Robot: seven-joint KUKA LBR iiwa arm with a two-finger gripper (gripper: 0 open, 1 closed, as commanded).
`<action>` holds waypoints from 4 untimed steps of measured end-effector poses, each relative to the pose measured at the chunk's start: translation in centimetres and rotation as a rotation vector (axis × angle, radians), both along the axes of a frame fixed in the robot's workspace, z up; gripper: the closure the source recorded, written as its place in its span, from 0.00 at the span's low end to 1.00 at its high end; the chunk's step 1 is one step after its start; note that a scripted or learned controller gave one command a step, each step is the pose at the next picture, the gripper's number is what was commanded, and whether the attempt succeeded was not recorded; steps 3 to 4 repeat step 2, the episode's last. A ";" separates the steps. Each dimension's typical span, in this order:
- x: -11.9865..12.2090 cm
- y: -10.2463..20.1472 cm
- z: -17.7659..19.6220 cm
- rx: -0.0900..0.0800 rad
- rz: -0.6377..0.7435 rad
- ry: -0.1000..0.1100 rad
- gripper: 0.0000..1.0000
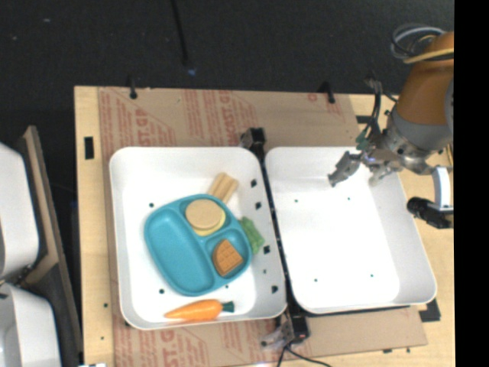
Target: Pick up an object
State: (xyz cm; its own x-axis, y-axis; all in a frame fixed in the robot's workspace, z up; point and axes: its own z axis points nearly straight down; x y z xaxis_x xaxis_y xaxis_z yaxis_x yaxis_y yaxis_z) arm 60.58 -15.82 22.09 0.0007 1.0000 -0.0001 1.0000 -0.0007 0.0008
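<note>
A plywood bench [99, 205] carries two shallow white plastic bins side by side. The left bin [130, 174] holds everything there is to pick; the right bin [382, 266] shows only its bare white floor with a few small dark holes.

The grey arm with its orange band [422, 90] reaches in from the right and ends over the upper corner of the right bin. Its two-finger gripper [359, 168] hangs above that bin's far edge, the fingers spread apart with nothing between them.

In the left bin, a blue plastic divided tray [177, 254] lies at a slant, its long axis running from upper right to lower left. A round tan disc, biscuit-like, [206, 214] sits in the tray's upper compartment, and a brown waffle-patterned piece [228, 257] sits in the compartment on the tray's right. A pale wooden block [223, 185] rests just beyond the tray's upper end, a small green leafy piece [253, 235] touches its right edge, and an orange toy carrot [197, 310] lies lengthwise along the bin's near wall, tip pointing left.

Every candidate lies well to the left of the gripper, across the divide between the bins. The wooden block and the green piece look nearest to it, so the coming move probably calls for a traverse leftward and then a descent.
</note>
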 end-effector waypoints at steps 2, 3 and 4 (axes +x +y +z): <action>1.5 -6.2 -2.4 -0.001 -0.001 -0.002 0.00; 1.5 -6.2 -2.4 -0.001 -0.001 -0.002 0.00; 1.5 -6.2 -2.4 -0.001 -0.001 -0.002 0.00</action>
